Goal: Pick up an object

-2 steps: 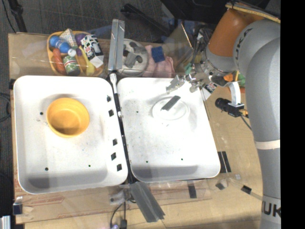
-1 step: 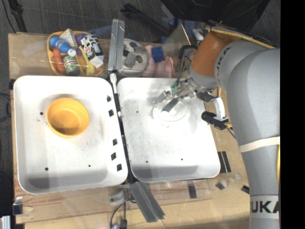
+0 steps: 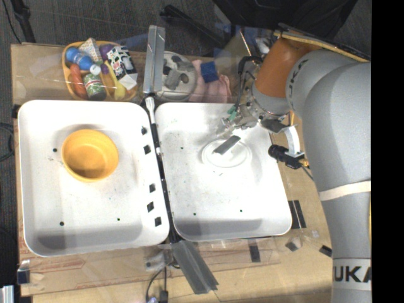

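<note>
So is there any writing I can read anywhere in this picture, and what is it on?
"UKA": cut-off letters on the grey arm, lower right; the rest lies outside the frame.
The packets in the yellow basket behind the bins carry print, too small and blurred to read.
Nothing else is legible.

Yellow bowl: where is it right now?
The round yellow bowl sits in the left white bin, toward its upper-left area, upright, well apart from the gripper over the right bin.
</note>
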`<state>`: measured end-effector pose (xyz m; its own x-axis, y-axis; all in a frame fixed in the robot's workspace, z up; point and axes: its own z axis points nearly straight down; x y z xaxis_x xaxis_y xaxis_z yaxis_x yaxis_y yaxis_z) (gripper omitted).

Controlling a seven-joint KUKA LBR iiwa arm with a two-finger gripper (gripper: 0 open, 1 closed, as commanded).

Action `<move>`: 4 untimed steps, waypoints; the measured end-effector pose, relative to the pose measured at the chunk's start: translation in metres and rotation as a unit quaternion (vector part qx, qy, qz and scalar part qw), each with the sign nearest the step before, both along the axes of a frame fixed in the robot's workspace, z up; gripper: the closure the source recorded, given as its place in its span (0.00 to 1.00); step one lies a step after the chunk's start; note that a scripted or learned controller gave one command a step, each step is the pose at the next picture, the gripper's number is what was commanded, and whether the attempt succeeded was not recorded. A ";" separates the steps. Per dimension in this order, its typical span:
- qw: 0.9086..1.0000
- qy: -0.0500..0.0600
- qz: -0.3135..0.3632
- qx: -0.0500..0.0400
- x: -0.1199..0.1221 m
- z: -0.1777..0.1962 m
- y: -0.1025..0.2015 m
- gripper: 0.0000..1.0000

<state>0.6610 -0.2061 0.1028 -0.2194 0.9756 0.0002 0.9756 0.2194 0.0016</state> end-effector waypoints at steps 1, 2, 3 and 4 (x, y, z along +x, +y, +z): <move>1.000 0.000 0.000 0.000 0.000 0.000 0.000 0.00; 1.000 0.003 0.016 0.000 -0.027 -0.013 0.024 0.00; 1.000 0.004 0.017 0.000 -0.026 -0.004 0.024 1.00; 1.000 0.004 0.018 0.000 -0.026 -0.004 0.024 0.00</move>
